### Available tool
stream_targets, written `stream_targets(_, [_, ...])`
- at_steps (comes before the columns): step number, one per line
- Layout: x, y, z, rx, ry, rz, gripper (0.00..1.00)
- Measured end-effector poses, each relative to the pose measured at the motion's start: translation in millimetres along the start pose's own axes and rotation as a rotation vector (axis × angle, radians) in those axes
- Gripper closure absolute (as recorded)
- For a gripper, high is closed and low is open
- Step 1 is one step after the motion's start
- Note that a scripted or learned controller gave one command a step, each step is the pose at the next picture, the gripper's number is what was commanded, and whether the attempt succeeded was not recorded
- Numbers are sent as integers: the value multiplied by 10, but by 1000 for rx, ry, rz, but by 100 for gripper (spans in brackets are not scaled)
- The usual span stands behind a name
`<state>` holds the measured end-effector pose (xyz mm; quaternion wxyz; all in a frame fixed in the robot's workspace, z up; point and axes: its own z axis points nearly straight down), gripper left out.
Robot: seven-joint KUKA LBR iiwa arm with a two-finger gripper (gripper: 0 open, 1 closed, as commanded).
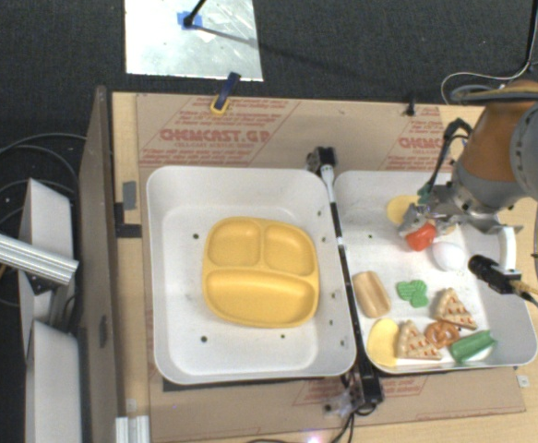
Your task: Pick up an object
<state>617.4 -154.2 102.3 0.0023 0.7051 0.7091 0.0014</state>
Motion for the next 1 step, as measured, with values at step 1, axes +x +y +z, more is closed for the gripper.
stream_targets(1, [966, -13, -874, -2, 3, -7, 100])
